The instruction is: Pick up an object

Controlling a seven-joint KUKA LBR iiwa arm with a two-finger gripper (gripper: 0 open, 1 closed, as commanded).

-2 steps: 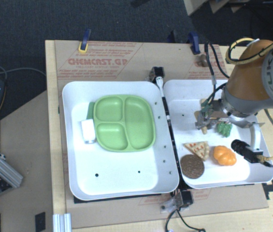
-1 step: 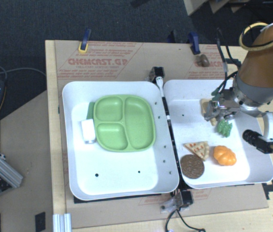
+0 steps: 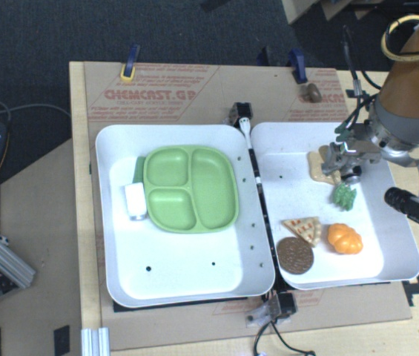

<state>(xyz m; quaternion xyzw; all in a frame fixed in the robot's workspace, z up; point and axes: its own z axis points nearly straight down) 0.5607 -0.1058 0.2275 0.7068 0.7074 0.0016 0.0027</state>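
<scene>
In the right bin (image 3: 291,150) my gripper (image 3: 340,163) hangs low over the far right part, right above a tan flat piece (image 3: 317,167) and just above a green broccoli piece (image 3: 344,196). Nearer the front lie an orange pumpkin-like toy (image 3: 344,239), a tan waffle wedge (image 3: 302,229) and a round brown cookie (image 3: 295,255). I see nothing lifted off the bin floor. The arm's orange band (image 3: 411,58) and grey wrist (image 3: 402,128) come in from the right.
The left bin (image 3: 179,277) holds a green divided plate (image 3: 191,188) with a small white block (image 3: 135,200) at its left edge. A black divider strip (image 3: 253,169) runs between the bins. Clamps sit on the bench's far edge.
</scene>
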